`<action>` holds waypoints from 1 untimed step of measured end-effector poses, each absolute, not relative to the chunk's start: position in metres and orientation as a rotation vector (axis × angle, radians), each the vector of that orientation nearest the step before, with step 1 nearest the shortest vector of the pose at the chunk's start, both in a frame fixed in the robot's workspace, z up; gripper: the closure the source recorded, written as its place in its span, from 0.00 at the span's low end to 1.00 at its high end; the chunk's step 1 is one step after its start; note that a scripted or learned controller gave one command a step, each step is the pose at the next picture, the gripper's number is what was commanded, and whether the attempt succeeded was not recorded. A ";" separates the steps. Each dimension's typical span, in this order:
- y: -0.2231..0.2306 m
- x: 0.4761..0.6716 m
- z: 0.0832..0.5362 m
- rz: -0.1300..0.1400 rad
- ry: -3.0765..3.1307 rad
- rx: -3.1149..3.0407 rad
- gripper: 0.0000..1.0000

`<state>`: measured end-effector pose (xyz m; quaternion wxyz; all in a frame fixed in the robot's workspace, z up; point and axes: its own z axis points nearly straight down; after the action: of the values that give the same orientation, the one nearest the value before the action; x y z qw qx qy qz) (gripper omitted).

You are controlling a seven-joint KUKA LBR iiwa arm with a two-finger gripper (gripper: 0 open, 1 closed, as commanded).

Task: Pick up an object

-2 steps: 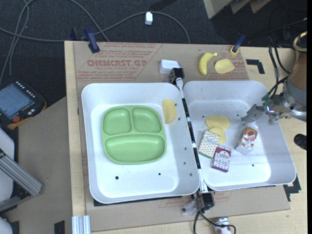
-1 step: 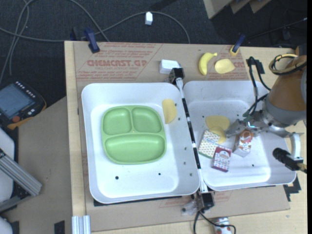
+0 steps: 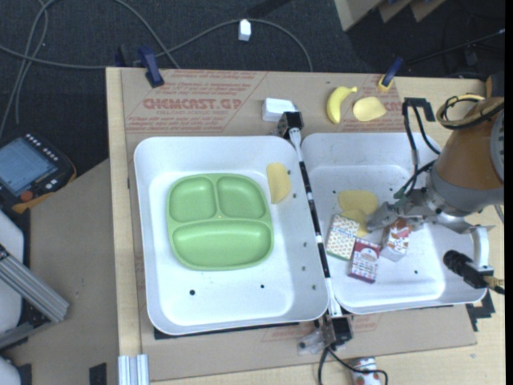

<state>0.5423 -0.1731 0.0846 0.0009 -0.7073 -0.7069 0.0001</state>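
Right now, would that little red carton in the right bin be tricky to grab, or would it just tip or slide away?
The red carton lies flat, so tipping seems unlikely. It looks like light cardboard, probably sliding easily on the smooth right bin. It touches the patterned packet, which a push might nudge.

The grey arm [image 3: 465, 184] wears an orange band, with black cables looping above it.

I see my arm [image 3: 473, 163] reaching in from the right, its orange band above the grey wrist, bent downward and leftward. The gripper [image 3: 390, 219] sits low, pointing left, its metal parts blurred together.
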 end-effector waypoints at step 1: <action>-0.173 0.543 0.095 -0.002 -2.221 -2.224 1.00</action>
<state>0.5433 -0.1732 0.0950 -0.0007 -0.7075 -0.7067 -0.0007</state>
